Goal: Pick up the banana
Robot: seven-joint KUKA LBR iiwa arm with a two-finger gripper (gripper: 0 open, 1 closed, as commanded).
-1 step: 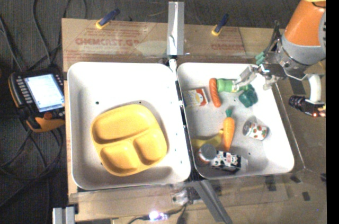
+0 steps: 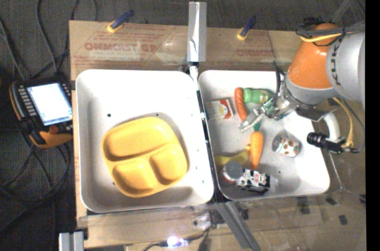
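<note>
Hovering near green bottle, pincer (grip state unreadable) must shift to banana beside carrot.

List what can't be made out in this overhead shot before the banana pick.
- Claw: blurred against the green item; open or shut cannot be told.
- Banana: its right end is hidden under the carrot, and a grey object crowds its lower edge.
- Small carton: print too small to read.
- Dark toy: too small to identify.
</note>
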